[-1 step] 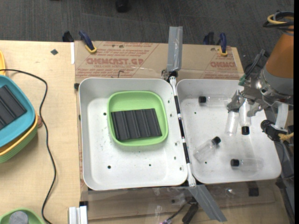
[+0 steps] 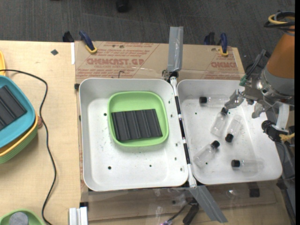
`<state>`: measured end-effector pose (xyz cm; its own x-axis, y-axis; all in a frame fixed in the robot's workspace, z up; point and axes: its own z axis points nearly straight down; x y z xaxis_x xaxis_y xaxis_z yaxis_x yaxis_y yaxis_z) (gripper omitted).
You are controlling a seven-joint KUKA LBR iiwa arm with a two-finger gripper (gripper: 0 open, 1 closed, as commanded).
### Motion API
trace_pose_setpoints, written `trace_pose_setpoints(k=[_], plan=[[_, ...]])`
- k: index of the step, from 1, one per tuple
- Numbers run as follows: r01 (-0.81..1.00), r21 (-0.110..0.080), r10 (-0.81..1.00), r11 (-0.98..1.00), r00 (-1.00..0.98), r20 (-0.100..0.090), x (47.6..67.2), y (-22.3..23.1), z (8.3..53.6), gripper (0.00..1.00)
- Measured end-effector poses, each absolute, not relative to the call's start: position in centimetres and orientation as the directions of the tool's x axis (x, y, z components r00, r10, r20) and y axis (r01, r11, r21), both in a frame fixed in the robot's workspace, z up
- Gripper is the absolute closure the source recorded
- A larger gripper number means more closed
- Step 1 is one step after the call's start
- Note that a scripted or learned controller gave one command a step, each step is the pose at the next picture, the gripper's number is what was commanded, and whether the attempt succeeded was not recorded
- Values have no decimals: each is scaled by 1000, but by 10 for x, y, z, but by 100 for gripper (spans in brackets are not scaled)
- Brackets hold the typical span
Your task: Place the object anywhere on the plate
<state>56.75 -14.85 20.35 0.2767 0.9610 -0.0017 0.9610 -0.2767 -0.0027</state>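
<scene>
A green square plate [image 2: 138,101] with a dark ribbed pad [image 2: 137,124] in it rests in the left white bin [image 2: 96,144]. Several clear plastic bottles with black caps lie scattered in the right bin [image 2: 265,144]: one [image 2: 219,124] near the middle, another [image 2: 205,153] by the front left, a third [image 2: 249,165] at the front right. My gripper [image 2: 241,108] hangs over the back of the right bin, open, fingers spread apart just above the middle bottles. I see nothing between the fingers.
A stack of teal and green containers [image 2: 16,121] sits on the wooden bench at far left, with a black cable [image 2: 46,125] running beside it. Brown cardboard [image 2: 126,60] and blue clamps [image 2: 87,40] line the back behind the bins.
</scene>
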Motion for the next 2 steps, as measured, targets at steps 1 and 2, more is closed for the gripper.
trace_pose_setpoints(k=[1, 2], plan=[[816, -2, 816, -578, 578, -3, 589, -197, 256, 0], [673, -2, 673, -739, 739, -4, 565, -214, 292, 0]])
